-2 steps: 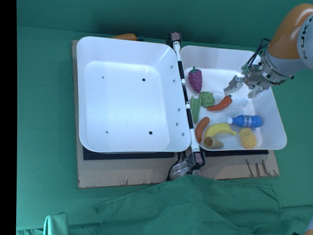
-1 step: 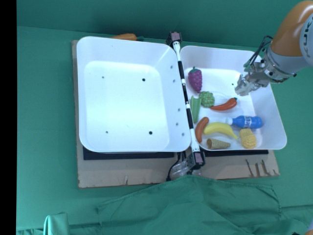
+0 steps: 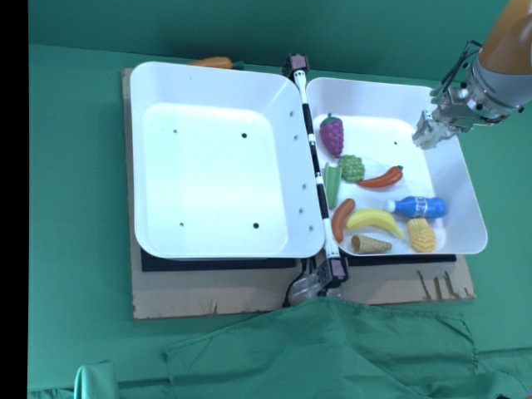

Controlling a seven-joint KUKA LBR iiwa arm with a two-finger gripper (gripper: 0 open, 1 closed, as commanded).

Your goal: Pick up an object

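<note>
Yellow corn cob lies bumpy, bottom-right; end effector grip state unclear.

You get a bright, evenly lit view, with light falling from above. The floor of the left bin is blown out to near pure white in its upper middle, so its surface detail is lost there. The right bin is a touch greyer and keeps its shading. Shadows are soft and short: a dark strip lies under the bins' lower edges, and the toys in the right bin cast only faint ones. The green cloth looks flat and slightly dull, darker toward the top of the frame. Focus is fair at centre; the gripper at the right looks soft, and fine edges are a little smeared.
</note>
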